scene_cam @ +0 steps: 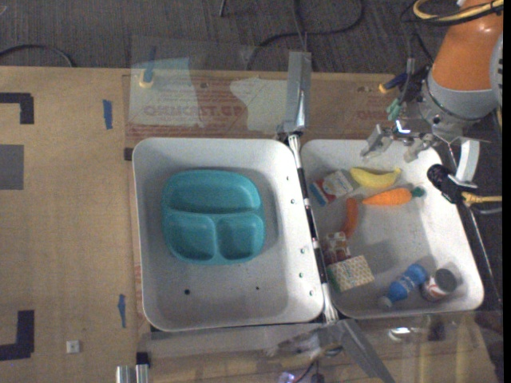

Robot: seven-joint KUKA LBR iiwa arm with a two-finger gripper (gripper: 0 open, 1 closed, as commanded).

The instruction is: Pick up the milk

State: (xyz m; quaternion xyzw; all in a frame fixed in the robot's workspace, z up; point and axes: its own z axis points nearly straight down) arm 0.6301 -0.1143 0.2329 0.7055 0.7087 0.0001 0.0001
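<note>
The gripper (397, 138) hangs over the far rim of the right bin (463, 238), its fingers (375, 144) spread apart with nothing between them. The milk (336, 184), which looks to be the small white carton with a red end, though the view is soft here, lies on its side near the bin's far left corner, well apart from the gripper. A banana (375, 177) lies just beside it, with a carrot (393, 197) nearer the camera. A blue bottle (403, 285) and a can (441, 283) rest at the near edge. The left bin (160, 294) on the counter (64, 214) holds a teal divided plate (212, 215).
</note>
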